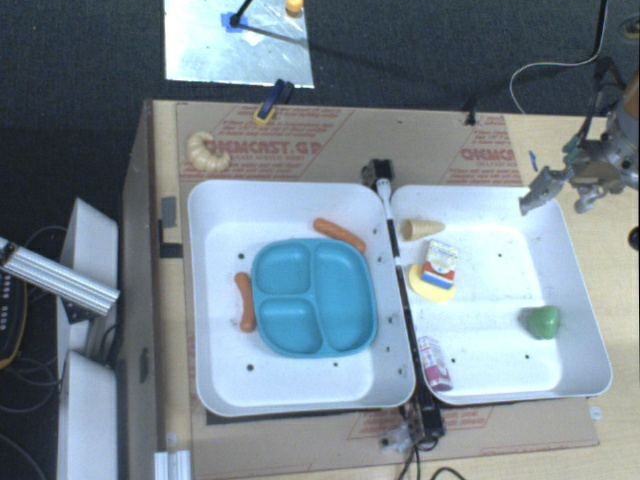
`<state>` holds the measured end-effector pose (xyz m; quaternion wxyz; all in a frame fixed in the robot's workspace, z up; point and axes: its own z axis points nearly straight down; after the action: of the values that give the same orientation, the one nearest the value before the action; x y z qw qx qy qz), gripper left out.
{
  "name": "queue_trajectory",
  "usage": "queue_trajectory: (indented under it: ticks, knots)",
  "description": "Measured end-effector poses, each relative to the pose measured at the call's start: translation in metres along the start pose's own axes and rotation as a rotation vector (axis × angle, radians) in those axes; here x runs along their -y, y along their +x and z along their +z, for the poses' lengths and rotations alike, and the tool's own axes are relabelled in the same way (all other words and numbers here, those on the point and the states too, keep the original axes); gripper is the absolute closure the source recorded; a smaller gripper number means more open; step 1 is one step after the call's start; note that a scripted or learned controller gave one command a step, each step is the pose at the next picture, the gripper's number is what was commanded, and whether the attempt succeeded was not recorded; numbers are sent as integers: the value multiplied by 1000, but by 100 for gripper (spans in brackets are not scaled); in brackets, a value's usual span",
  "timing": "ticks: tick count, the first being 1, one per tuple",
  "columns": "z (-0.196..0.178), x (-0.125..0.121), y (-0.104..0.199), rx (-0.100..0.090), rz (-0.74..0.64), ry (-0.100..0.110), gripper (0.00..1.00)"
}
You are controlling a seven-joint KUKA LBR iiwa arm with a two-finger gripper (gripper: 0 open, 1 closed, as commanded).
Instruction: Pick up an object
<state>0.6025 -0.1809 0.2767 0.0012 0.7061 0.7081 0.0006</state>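
Note:
My gripper [562, 194] hangs over the far right corner of the right bin [573, 268], just past its rim. Its two grey fingers [536, 191] are spread apart and open, with nothing between them. In the right bin lie a cream cone [420, 229], a yellow, red and white toy [437, 269], a green ball-like object [541, 321] and a small pinkish packet [434, 362]. The left bin [215, 268] holds a blue divided tray [312, 298], an orange sausage [340, 234] behind it and another sausage [245, 301] to its left.
A divider ridge [396, 278] separates the two bins. A pale curled object [206, 150] and a blue and yellow clip [272, 100] lie on the cardboard behind the left bin. A metal rail [58, 276] juts in from the left.

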Motion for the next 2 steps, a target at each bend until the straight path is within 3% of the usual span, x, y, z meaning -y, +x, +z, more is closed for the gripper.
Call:
queue_trajectory:
  ticks: [1, 2]
  knots:
    - [131, -14, 56, -2, -1, 5, 0]
    - [191, -13, 88, -1, -1, 3, 0]
